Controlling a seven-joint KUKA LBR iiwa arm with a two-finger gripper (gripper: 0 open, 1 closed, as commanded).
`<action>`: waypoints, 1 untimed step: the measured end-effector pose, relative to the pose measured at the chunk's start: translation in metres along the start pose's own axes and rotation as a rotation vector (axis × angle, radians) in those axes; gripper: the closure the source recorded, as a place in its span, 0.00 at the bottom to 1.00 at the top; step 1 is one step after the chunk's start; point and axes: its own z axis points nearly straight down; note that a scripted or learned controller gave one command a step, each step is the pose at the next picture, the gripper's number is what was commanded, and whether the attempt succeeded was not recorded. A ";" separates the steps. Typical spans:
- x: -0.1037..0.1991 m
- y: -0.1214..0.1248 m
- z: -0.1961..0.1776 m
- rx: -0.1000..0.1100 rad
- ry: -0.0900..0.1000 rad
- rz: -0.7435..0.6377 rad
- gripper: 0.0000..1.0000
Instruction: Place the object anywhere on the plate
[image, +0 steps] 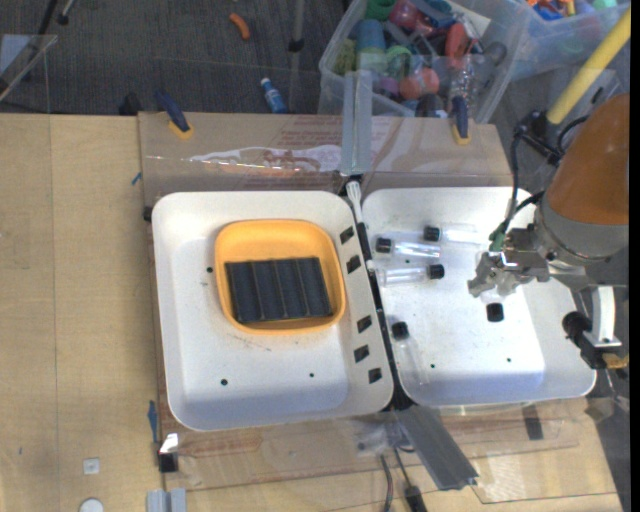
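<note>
An orange plate (232, 247) with rounded corners rests in the left bin (190, 380). On it lies a dark grey ridged rectangular block (278, 290), flat and covering most of the plate's floor. My gripper (492, 276) hangs over the right bin (470, 370), well away from the plate, at the end of the grey arm with its orange band (598, 170). A small black cube (494, 312) sits on the bin floor just below the gripper. Nothing can be seen held in the gripper.
Two clear tubes with black caps (410, 240) (412, 271) lie in the right bin's upper left. Another small black piece (399, 329) sits near the divider (364, 290). Behind the bench stands a clear box of colourful toys (420, 45).
</note>
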 end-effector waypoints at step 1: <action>0.010 0.037 0.007 -0.001 -0.003 -0.132 1.00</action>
